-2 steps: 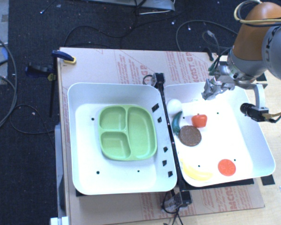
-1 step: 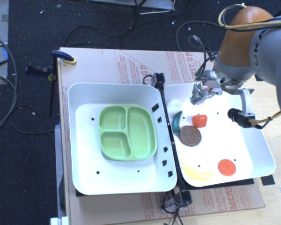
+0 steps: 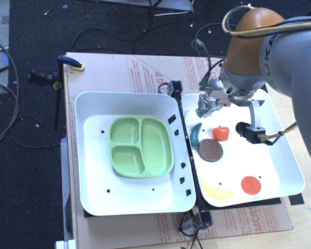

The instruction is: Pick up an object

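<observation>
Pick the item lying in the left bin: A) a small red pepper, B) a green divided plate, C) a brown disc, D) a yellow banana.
B: the green divided plate lies in the left bin; the banana, brown disc and red pepper lie in the right bin.

Dark carpet floor strewn with black cables surrounds the bench.
</observation>
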`<state>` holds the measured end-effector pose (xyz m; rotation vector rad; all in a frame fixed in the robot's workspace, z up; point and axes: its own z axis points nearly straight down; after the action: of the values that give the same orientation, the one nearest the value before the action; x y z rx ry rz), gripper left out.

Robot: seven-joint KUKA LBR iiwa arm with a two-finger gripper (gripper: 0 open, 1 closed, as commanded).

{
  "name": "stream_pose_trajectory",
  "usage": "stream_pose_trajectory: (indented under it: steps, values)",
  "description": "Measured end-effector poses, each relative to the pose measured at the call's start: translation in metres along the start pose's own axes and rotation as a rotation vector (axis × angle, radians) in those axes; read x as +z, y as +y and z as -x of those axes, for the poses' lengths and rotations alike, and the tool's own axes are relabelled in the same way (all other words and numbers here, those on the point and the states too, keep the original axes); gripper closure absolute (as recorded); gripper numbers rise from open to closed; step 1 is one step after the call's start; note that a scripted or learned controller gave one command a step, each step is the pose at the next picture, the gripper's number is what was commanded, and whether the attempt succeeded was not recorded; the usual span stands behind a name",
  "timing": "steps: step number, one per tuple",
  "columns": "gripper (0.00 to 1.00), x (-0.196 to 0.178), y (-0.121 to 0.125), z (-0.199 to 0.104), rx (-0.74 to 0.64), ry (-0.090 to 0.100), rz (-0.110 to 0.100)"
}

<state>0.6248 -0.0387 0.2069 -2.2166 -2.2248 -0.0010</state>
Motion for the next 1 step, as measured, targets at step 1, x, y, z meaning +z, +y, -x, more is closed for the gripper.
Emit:
stream_pose_trajectory:
  steps: [1]
  values:
    - [1.00,-0.0153,-0.0132,-0.0551,-0.001,0.000,0.001]
